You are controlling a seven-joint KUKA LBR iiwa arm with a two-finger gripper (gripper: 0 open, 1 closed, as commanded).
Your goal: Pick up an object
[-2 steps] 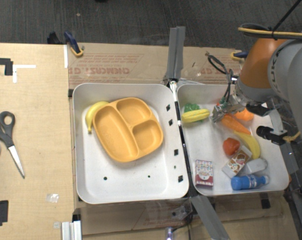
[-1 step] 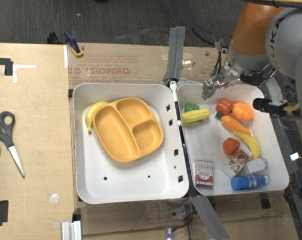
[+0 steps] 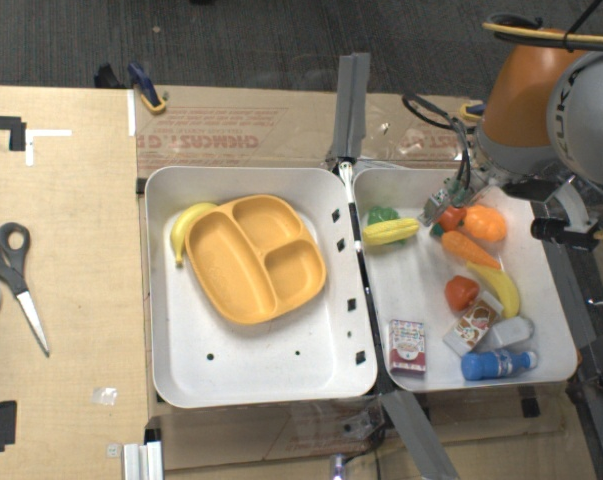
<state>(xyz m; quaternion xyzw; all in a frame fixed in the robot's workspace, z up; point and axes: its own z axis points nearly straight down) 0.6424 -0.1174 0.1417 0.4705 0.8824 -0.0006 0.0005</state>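
**benchwatcher:** so what's the layout on your end right now?

**me:** biggest thing is my arm [image 3: 546, 93], coming in from the right, over the back corner of the right bin [image 3: 551, 368]. Left bin [image 3: 181, 368] has a yellow divided plate [image 3: 253, 258] lying flat in it, with a banana [image 3: 186, 230] tucked against its left rim, touching it.

**benchwatcher:** and the right bin?

**me:** pile of toy food. Another banana [image 3: 501, 286] lies slantwise along the right side, a carrot [image 3: 469, 249] just above it, an orange [image 3: 483, 224] touching the carrot's upper end. Blue bottle [image 3: 496, 365] lies on its side at the front. A corn cob [image 3: 391, 231] sits near the divider with a green pepper [image 3: 383, 215] right behind it. Little red and white carton [image 3: 408, 346] near the front left, a tomato [image 3: 461, 292] mid-bin, a small packet [image 3: 474, 325] below it.

**benchwatcher:** pincer?

**me:** my pincer [image 3: 443, 208] is down at the back of the right bin, just beside the orange and carrot. Spread or pinched, I can't tell from here.
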